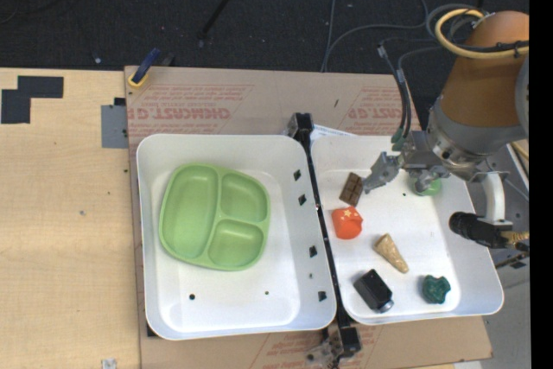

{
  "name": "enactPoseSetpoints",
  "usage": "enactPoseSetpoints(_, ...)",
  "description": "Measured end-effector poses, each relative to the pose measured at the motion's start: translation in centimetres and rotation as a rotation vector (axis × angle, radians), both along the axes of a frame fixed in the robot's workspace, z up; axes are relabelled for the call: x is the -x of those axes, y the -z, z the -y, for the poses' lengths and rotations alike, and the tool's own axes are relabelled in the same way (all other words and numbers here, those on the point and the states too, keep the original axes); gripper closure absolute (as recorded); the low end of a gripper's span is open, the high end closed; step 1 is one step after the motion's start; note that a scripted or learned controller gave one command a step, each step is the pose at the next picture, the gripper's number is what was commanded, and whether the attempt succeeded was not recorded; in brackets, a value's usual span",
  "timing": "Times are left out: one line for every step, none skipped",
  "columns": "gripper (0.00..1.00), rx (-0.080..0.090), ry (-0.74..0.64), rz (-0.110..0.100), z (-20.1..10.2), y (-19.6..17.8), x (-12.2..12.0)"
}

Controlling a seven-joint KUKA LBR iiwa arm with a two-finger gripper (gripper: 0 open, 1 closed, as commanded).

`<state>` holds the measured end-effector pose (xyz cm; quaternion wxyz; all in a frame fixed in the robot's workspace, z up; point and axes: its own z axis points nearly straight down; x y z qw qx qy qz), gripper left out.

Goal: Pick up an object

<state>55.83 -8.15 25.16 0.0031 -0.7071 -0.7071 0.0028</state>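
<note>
My gripper [402,177] hangs over the back of the right bin [471,294], open, with its two fingers spread wide and nothing between them. Its left fingertip [378,175] is just right of a small brown block [351,187]. A bit of green [431,184] shows beside the right finger; I cannot tell what it is. In front of the block lies a red tomato-like toy [347,223]. Further forward are a tan cone [391,252], a black box [374,289] and a dark green lump [435,289].
The left bin [173,307] holds a light green divided plate [213,216]. A black divider [316,220] runs between the bins. Cables and a black fitting [475,227] hang at the arm's right side, over the right bin's edge.
</note>
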Motion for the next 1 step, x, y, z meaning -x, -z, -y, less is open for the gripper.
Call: enactPoseSetpoints(0.00, 0.000, 0.000, 0.007, 0.01, -0.37, -0.12)
